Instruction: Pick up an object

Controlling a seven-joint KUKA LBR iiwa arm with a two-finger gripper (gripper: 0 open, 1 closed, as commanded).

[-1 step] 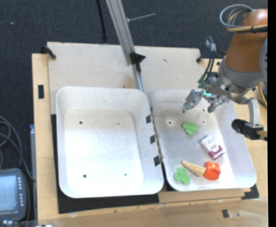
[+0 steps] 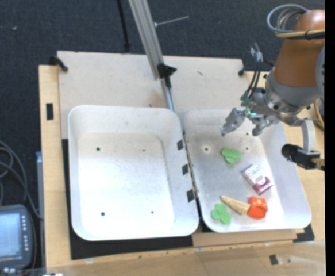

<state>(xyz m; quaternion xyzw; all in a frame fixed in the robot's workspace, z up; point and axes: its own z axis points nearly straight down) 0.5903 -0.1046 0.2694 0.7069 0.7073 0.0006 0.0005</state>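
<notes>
Overhead, gripper hangs spread, holding nothing, above right bin; green piece just nearer; small carton toward right.

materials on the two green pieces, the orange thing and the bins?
Upper green piece and lower green piece: likely moulded plastic or foam, matte, flat uniform colour. Orange thing: probably plastic, slightly glossy, saturated single tone. Left bin and right bin: look like thin formed plastic, matte white with rounded rims, scuffed and speckled. Too small to confirm any.
</notes>
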